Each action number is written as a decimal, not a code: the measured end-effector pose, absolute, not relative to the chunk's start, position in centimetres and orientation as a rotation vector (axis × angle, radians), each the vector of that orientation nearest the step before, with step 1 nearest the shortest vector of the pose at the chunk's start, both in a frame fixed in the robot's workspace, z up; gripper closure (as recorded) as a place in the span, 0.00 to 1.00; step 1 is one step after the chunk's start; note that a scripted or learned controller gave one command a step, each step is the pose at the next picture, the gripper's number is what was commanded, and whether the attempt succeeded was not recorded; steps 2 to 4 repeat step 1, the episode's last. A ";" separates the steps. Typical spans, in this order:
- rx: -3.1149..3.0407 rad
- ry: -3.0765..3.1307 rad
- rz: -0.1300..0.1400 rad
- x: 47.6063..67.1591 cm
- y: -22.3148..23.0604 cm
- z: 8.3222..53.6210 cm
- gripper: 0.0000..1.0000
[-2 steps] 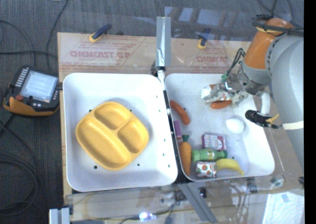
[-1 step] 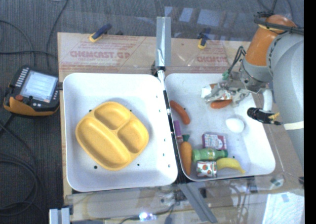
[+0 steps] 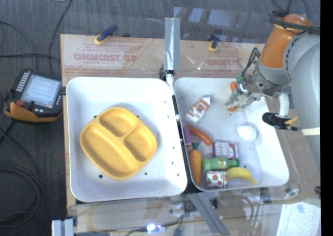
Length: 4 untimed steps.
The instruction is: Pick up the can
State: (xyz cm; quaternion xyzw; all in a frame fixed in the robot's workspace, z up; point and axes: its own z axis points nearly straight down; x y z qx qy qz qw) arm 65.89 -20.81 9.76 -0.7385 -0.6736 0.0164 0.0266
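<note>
Grey-bodied and orange-banded, reaching in from the right as the arm (image 3: 285,48) and hanging the gripper (image 3: 237,99) over the far part of the right bin (image 3: 281,163). Blurring at the claw, with specks of orange and green there; not possible to tell whether clenched or released.

Lying at the near edge of that same bin, well apart from the gripper: the can (image 3: 216,179), red and white, on its side. Touching or nearly touching the green bottle (image 3: 221,164) just behind it, and sitting between the carrot (image 3: 195,162) on its left and the banana (image 3: 243,175) on its right.

Crowding the near half of the bin alongside: a purple box (image 3: 225,149) behind the bottle and a red sausage (image 3: 201,135) by the bin's left wall. Standing farther back, an orange-and-white carton (image 3: 198,108), tilted; resting near the right wall, a white round object (image 3: 247,133).

Occupying the left bin (image 3: 78,178): a yellow divided plate (image 3: 118,142), turned at an angle.

Sitting off the bench at far left, a control pendant (image 3: 34,97) with its screen lit, beside cables trailing across the grey carpet.
</note>
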 end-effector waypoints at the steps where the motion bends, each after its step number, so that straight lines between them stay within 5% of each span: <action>1: -2.408 -2.030 -0.006 61.5 -14.0 8.9 1.00; 4: -2.408 -2.030 -0.006 61.5 -14.0 8.9 1.00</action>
